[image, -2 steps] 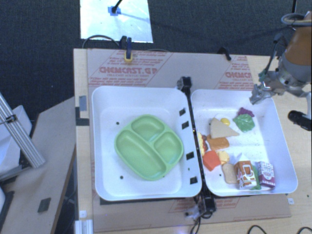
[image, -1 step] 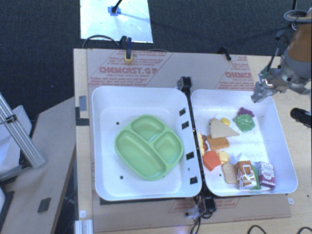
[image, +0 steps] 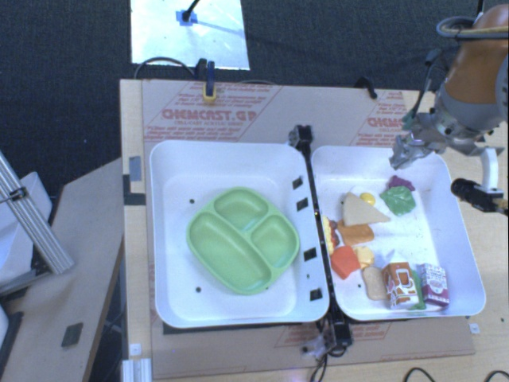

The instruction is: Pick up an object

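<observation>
In right bin (image: pixel 453 213), wedge (image: pixel 362 211) tip rightward

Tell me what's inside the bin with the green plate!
Just the green divided plate sits inside the left bin, and its three sections look empty. Whatever might lie underneath the plate is covered, so that can't be seen.

Lying flat in left white bin (image: pixel 171 173), a little toward 5 o'clock of its middle: green three-compartment tray (image: pixel 242 239). Beneath, brown board (image: pixel 215 110) with red lettering. At board's 12 o'clock edge, blue-and-yellow clamp (image: pixel 208 82); beyond, pale sheet (image: pixel 159 22).
</observation>
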{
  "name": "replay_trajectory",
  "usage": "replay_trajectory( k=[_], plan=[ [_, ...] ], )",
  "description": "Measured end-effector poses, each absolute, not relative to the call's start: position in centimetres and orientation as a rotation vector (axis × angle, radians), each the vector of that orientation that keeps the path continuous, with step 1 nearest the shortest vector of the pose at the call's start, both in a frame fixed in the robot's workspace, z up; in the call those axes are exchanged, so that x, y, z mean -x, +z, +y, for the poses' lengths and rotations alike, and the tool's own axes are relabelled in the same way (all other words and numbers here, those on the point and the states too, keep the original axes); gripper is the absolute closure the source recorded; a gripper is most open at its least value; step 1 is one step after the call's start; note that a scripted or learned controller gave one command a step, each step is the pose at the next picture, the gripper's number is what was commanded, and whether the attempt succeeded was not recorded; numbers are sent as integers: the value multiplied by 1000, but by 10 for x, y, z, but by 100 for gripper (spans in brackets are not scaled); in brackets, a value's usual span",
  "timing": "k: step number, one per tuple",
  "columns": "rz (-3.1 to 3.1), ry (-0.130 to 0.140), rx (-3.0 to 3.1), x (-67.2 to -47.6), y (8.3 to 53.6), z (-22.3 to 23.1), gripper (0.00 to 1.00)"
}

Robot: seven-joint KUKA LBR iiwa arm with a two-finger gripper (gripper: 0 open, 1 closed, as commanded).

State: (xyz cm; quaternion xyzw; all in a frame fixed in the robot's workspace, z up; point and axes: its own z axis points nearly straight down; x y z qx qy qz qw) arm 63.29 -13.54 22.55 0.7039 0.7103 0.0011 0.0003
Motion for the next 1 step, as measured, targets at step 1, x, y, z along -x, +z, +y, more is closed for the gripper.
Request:
replay_trajectory(
  k=[1],
  plan=[
    [2232, 4, -2211, -628, 233, -89, 100]
  ],
)
